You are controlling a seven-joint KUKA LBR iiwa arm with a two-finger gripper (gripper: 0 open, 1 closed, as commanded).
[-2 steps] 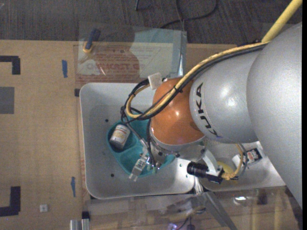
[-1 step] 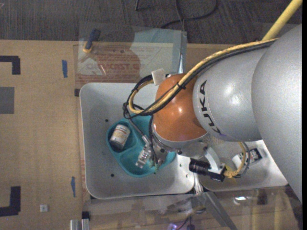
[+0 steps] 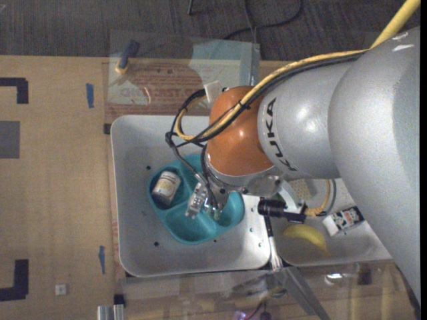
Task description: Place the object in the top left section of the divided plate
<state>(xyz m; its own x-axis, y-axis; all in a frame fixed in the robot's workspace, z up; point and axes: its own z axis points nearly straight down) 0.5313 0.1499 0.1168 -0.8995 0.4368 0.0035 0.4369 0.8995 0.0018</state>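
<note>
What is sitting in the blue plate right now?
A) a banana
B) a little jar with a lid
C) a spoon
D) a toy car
B: a little jar lies in the left section of the blue divided plate, while the yellow banana-like thing is over in the other white bin.

- A teal divided plate [image 3: 189,229] is seen lying flat on the floor of the left white bin, towards that bin's right side; part of it is covered by the arm.
- A small jar [image 3: 165,185] with a pale label and dark lid is seen lying tilted in the plate's upper-left section.
</note>
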